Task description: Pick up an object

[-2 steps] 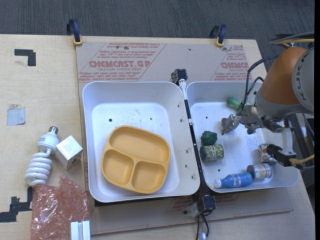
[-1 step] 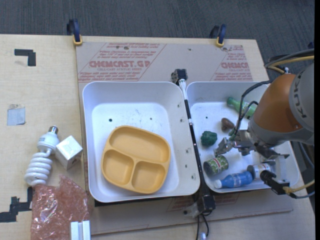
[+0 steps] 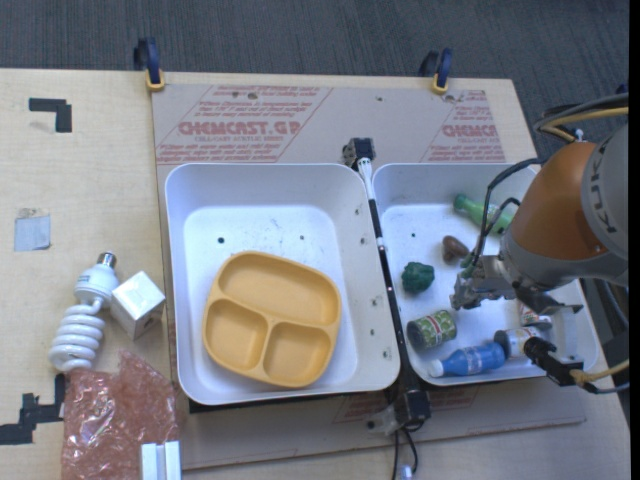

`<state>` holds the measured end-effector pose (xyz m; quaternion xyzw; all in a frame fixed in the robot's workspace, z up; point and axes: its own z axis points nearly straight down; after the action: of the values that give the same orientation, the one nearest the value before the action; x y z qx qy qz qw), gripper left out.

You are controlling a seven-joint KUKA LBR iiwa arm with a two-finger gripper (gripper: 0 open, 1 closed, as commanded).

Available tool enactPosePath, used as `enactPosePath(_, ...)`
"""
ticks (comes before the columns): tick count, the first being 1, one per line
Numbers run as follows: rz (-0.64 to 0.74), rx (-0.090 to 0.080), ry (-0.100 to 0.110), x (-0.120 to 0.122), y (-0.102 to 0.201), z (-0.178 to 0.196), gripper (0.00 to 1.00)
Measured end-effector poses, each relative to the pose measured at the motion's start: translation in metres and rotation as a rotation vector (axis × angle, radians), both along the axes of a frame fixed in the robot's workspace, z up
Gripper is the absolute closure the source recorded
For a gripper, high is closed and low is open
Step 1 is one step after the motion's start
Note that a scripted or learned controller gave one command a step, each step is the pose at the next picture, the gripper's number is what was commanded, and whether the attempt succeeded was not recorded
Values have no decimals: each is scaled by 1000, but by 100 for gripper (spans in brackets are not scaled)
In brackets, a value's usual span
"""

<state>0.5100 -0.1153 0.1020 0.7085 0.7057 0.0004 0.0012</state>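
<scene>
My gripper (image 3: 468,290) hangs low in the right bin (image 3: 395,193), with the orange-banded arm above it to the right. Just below and left of it lies a small green can (image 3: 431,328). A dark green lump (image 3: 418,276) sits to its left, and a brown stone-like piece (image 3: 456,249) lies just above it. A blue bottle with a white cap (image 3: 477,358) rests along the bin's near edge. At the far side a green bottle (image 3: 478,209) is partly hidden by the arm. I see nothing between the fingers.
The left bin (image 3: 190,193) holds a yellow three-compartment tray (image 3: 271,317). On the bench at left lie a spiral light bulb (image 3: 82,318), a white cube (image 3: 138,302) and crumpled pink plastic wrap (image 3: 112,418). A black divider strip (image 3: 374,223) runs between the bins.
</scene>
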Motion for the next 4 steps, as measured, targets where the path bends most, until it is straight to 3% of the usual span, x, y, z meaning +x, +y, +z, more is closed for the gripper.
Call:
enactPosePath(1, 6, 0, 1, 68, 60, 91, 100)
enactPosePath(2, 6, 0, 2, 68, 60, 91, 0)
enactPosePath(3, 6, -1, 2, 130, 21, -10, 0)
enactPosePath(4, 3, 0, 3, 87, 15, -9, 0)
